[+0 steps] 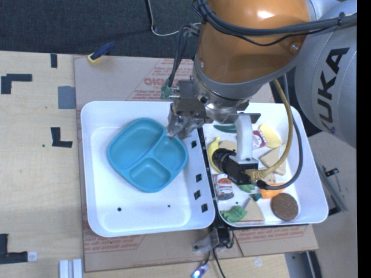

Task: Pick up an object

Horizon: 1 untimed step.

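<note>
A blue divided plate [148,155] lies tilted in the left white bin [145,216]. My gripper [181,123] hangs low over the plate's upper right rim, close to the wall between the two bins. The big orange-banded wrist above it hides much of the gripper. I see nothing held in it. The right bin [312,181] holds several small things: a brown round cookie [284,206], a green piece [235,214], an orange carrot [268,194], a yellow banana [214,146] and a small labelled can [224,186].
A pale wedge [272,154] and a white and red item [269,136] lie at the right bin's back. Both bins rest on cardboard [116,80]. A blue and yellow clip [100,52] lies at the cardboard's far left corner. The arm covers the right bin's back.
</note>
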Tool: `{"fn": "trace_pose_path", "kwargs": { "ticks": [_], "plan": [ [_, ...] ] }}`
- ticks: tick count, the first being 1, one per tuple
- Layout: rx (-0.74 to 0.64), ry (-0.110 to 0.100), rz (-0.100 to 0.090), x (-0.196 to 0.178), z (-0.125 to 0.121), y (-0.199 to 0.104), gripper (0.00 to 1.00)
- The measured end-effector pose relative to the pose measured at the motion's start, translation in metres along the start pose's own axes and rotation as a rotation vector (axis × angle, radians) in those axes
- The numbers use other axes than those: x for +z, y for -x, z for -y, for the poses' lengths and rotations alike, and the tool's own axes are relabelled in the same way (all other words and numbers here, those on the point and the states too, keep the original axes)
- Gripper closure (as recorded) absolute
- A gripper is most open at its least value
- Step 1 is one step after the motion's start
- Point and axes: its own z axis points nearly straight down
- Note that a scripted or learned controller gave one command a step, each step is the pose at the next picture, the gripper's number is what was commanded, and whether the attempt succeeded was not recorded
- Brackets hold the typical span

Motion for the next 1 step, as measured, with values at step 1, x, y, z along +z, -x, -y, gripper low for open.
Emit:
{"fn": "trace_pose_path", "kwargs": {
  "ticks": [1],
  "plan": [
    [-0.001, -0.002, 0.000, -0.0094, 0.0001, -0.0005, 1.00]
  ]
}}
